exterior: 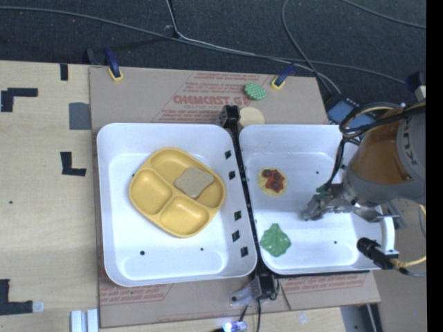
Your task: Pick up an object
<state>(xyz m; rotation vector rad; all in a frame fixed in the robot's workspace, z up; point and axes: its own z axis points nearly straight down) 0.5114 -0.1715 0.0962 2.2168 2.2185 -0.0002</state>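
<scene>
Nothing is lifted yet — the gripper (pixel 315 209) sits low in the right bin (pixel 304 135), its opening impossible to judge; green piece (pixel 275 241) and pizza toy (pixel 272 180) lie near its left.

1. Left shallow white plastic bin (pixel 114 206): yellow divided plastic tray (pixel 176 192) at centre, carrying a tan bread slice (pixel 194 181).
2. Right shallow white plastic bin (pixel 297 135): round yellow-and-red toy pizza (pixel 273 180), green leafy toy (pixel 275 240) near the front-left corner.
3. Two-finger gripper (pixel 313 211): low at the right edge.
</scene>
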